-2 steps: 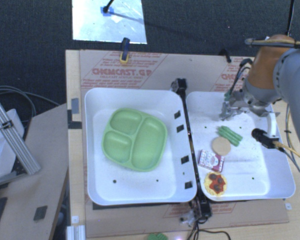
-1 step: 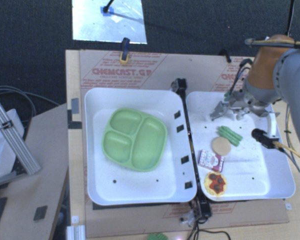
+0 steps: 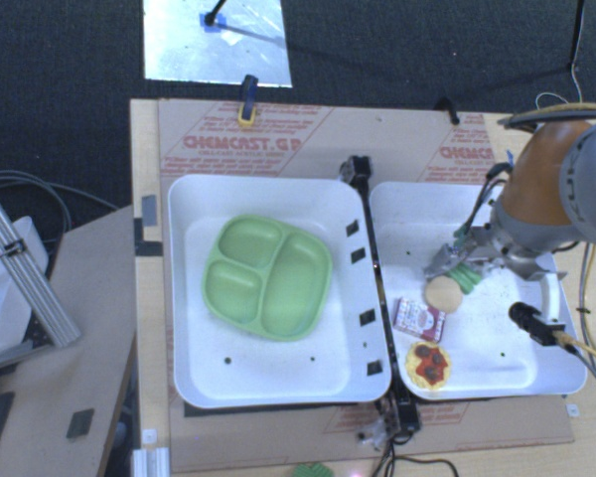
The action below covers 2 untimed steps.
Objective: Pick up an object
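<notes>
Three small things lie in the right bin (image 3: 497, 366), any of which I might lift: a round tan piece (image 3: 442, 295), a green ridged piece (image 3: 467, 278) and a pink-and-white packet (image 3: 418, 318). A fourth, a yellow disc with red on it (image 3: 428, 364), sits at that bin's near left corner. The tan piece lies just beside the green one, and the packet rests near both, a little closer to the divider between the bins.

My gripper (image 3: 455, 263) hangs low over the green piece, at the left half of the right bin. My fingers are too blurred against the green shape for me to say whether they are spread or closed, and I cannot tell whether anything sits between them. My grey arm (image 3: 566, 182), with its orange band (image 3: 536, 172), reaches in from the right above the bin's far edge.

The left bin (image 3: 194, 366) holds a pale green divided plate (image 3: 268, 277), lying flat with three compartments. Both bins rest on a brown board printed with red letters (image 3: 268, 132), which lies on the surface.
</notes>
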Available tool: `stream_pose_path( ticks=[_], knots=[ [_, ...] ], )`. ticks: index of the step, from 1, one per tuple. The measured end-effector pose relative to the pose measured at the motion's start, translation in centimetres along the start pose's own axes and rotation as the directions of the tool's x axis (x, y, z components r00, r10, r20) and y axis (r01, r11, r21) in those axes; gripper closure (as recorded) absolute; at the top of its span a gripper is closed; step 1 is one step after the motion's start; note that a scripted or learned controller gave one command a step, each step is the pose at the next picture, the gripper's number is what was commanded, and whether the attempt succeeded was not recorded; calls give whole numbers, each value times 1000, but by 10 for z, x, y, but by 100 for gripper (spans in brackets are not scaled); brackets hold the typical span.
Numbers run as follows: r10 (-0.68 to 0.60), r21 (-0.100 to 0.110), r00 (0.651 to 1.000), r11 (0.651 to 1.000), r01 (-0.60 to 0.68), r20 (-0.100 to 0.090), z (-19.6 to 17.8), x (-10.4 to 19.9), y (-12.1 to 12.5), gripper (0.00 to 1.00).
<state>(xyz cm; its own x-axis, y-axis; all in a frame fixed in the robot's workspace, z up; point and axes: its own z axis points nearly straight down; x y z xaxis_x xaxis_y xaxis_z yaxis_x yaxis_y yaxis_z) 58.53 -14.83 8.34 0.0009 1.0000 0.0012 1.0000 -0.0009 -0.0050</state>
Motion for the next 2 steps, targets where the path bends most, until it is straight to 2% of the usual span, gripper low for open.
stream_pose_path(
  ticks=[1,2],
  knots=[
    [-2,-10,1000,1000,2,2,-12,0,4,100],
    [-14,-20,1000,1000,14,0,-108,79,51,100]
  ],
)
